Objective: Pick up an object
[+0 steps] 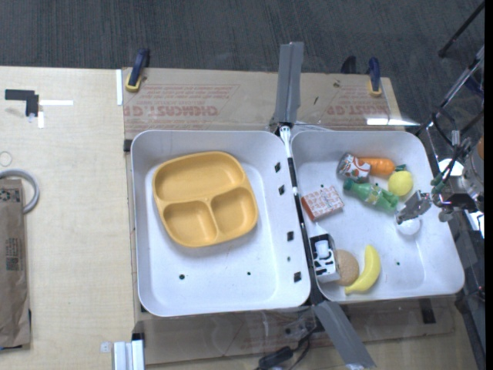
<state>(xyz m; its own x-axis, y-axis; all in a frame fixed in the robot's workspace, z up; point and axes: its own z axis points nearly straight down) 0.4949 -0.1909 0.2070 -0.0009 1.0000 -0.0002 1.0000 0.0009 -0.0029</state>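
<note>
hovered at right bin's [431, 280] edge, gripper [410, 209] state unclear; needed centring over lemon [400, 183] before descending.

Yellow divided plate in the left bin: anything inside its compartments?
The yellow divided plate shows three bare compartments, nothing lying in them. It rests flat in the left bin; the bin floor under it is covered.
</note>
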